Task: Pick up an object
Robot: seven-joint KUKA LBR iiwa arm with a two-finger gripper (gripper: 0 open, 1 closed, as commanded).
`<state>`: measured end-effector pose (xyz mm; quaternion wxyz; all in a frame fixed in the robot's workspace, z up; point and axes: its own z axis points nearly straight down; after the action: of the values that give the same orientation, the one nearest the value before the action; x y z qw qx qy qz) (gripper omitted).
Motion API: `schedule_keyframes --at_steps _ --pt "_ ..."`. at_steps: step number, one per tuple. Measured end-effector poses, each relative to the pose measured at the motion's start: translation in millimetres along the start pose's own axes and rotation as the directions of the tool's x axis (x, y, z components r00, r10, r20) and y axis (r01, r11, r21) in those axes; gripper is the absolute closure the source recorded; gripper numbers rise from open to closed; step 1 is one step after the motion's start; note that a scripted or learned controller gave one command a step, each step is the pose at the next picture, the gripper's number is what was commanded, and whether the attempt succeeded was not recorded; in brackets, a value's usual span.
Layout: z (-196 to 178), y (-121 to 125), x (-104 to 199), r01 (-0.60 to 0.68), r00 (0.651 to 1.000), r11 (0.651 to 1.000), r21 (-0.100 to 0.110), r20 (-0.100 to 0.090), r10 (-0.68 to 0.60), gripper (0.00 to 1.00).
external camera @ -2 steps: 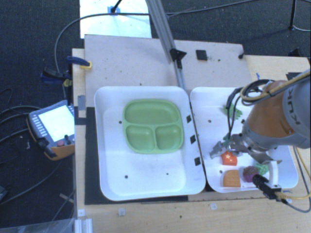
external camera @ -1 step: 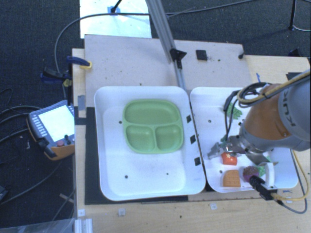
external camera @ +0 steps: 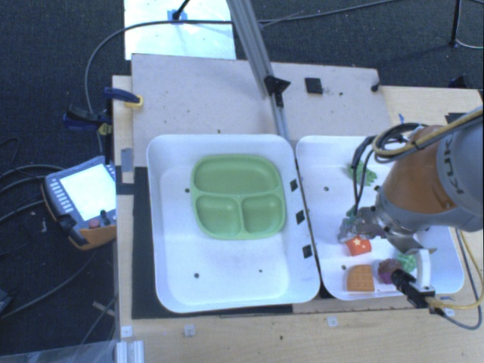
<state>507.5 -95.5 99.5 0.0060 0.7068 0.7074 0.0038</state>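
i am reaching in from the right, my grey arm [external camera: 446, 191] and its orange band [external camera: 414, 178] hanging over the right white bin [external camera: 327, 165]. my gripper [external camera: 355, 229] is hovering low over the middle of that bin, just above a small red-orange block [external camera: 358, 245] that is lying on the bin floor. whether my jaws are spread or pressed together i cannot tell, since my wrist is covering them from this angle, and nothing is showing between them. the block looks to be sitting free on the white surface, close beneath me.

near the front of the same bin a tan, waffle-like square [external camera: 361, 278] is lying flat, just below the red-orange block. to its right a purple and green item [external camera: 397, 268] is resting beside the bin wall, partly hidden under my arm. farther back, a small green piece [external camera: 364, 177] is peeking out beside my cables [external camera: 382, 144].

the left white bin [external camera: 174, 263] is holding a green divided plate [external camera: 239, 196], lying flat toward the back of that bin, well apart from me. a handheld controller [external camera: 82, 200] is lying on the dark floor to the left of the bench.
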Motion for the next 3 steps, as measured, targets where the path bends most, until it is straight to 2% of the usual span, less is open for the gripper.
schedule_keyframes --at_steps 1,2,3 --pt "-61 0 6 0.004 1.0 1.0 0.009 -0.003 -0.004 1.0" --pt "-105 3 0 0.003 1.0 1.0 0.008 -0.002 -0.003 1.0" --pt "-131 5 0 0.004 1.0 1.0 0.009 -0.003 -0.004 1.0"
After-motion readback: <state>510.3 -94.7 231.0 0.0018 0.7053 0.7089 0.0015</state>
